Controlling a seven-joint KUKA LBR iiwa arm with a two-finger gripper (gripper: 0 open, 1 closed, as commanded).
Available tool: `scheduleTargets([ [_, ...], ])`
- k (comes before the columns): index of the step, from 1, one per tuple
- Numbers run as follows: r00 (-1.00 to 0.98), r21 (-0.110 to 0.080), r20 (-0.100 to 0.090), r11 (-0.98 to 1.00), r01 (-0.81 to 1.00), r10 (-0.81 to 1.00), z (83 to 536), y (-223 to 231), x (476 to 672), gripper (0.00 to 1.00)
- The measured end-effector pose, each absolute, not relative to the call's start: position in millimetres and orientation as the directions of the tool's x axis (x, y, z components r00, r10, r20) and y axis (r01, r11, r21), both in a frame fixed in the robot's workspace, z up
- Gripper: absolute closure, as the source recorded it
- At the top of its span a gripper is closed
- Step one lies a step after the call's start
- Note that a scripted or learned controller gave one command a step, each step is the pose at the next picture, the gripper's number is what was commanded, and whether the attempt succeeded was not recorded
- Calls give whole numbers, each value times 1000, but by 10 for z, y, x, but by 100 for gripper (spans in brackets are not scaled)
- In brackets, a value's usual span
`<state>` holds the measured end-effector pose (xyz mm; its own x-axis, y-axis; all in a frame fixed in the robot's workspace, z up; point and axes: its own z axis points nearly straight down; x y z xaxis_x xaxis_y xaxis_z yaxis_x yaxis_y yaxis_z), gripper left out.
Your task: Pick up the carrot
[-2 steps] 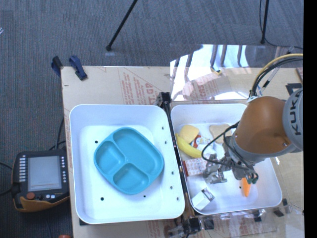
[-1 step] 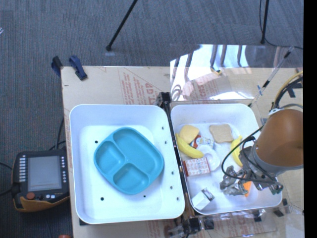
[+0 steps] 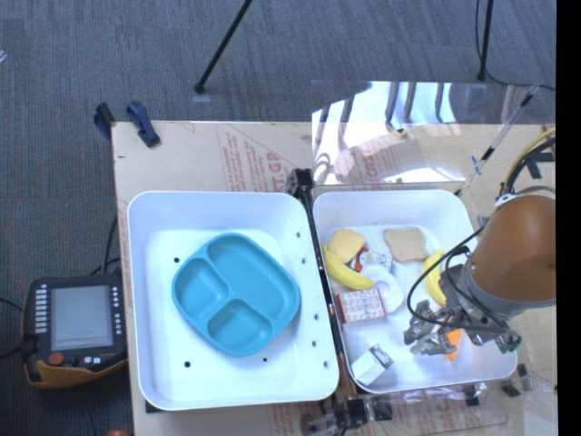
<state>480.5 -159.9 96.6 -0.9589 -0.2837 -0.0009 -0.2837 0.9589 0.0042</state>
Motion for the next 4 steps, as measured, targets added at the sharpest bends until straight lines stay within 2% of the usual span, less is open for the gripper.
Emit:
scheduleTargets([
  [1,-831,2,-4,831,-556,-556,1316,-899,5022,100],
  [2,-732,4,1,732,-681,-681,857,-1735,5121,100],
  [4,-737,7,-11,737,-676,-676,1059,-1681,5152,100],
])
